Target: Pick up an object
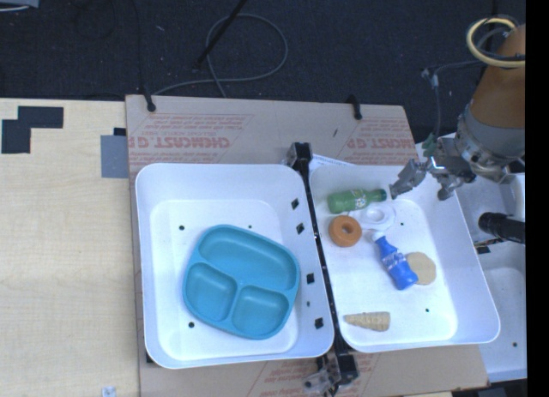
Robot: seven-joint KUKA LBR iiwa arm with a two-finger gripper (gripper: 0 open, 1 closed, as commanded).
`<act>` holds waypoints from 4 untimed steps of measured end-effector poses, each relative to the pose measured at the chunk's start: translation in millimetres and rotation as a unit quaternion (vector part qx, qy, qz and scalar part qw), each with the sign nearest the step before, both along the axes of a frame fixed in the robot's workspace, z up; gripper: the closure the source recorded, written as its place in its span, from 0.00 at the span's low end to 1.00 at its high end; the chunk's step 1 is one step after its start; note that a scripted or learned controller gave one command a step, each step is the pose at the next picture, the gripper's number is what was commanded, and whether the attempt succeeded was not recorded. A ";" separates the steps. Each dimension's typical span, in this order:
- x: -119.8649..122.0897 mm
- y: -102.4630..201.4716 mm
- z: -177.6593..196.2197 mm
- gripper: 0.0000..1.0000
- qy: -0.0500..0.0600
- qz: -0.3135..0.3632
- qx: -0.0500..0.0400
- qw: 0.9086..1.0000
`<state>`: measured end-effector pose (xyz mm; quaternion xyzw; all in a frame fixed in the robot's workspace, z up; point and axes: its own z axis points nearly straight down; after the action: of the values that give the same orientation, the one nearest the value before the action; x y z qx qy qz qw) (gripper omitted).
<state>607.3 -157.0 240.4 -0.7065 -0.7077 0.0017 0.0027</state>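
Observation:
The right bin (467, 301) holds a green bottle (356, 200) lying on its side, a brown doughnut (346, 231), a blue bottle (395, 264), a tan round biscuit (422, 267), a pale cone-shaped piece (367, 321) and a small clear white ring (377, 214). My gripper (426, 183) hangs over the bin's back right corner, just right of the green bottle and apart from it. Its two fingers are spread open with nothing between them.
In the left bin (163, 189) lies a blue divided plate (242, 281). A black divider (310, 241) runs between the bins. Both bins rest on a cardboard sheet (257, 134). The arm's grey and orange body (497, 104) stands at the right edge.

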 end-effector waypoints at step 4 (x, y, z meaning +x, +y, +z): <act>-5.3 -1.7 -32.3 1.00 -0.004 -0.003 -0.001 1.000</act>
<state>602.0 -158.6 208.2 -0.7086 -0.7056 -0.0003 -0.0004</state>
